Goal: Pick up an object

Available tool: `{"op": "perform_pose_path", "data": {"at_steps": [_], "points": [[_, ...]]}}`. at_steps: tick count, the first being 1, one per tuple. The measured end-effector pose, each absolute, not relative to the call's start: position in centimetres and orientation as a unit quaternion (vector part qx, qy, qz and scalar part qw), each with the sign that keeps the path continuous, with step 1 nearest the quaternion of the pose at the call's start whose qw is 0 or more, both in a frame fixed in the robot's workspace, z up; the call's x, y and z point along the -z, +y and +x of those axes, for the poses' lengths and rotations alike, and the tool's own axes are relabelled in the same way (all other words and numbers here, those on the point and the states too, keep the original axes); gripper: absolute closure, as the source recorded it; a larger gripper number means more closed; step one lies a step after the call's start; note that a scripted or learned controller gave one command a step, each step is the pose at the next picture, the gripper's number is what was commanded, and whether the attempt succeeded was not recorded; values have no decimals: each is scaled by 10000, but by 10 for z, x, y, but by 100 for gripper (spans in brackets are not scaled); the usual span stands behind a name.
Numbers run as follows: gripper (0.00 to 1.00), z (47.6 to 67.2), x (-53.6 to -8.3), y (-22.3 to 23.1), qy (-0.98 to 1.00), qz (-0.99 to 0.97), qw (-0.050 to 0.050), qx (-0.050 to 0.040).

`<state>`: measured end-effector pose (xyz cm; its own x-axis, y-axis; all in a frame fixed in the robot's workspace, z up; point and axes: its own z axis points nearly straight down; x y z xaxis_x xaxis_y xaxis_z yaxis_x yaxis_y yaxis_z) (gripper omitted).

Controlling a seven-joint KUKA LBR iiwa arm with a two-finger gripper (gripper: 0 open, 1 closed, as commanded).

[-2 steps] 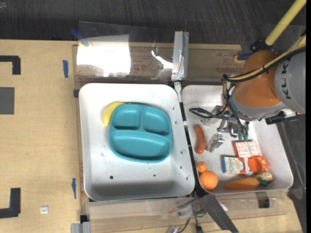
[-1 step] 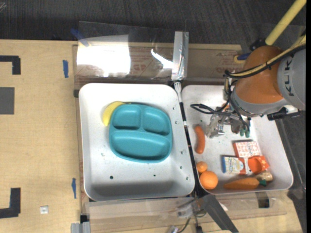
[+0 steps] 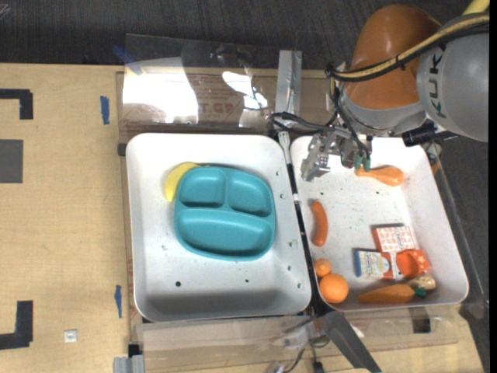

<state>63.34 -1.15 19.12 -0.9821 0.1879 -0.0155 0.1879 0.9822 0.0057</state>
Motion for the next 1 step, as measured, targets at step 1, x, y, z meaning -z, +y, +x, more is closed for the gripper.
{"op": "perform_pose_path", "data": {"at_steps": [1], "points": [[100,662,-227,25,9998,-207,69,-9]]}}
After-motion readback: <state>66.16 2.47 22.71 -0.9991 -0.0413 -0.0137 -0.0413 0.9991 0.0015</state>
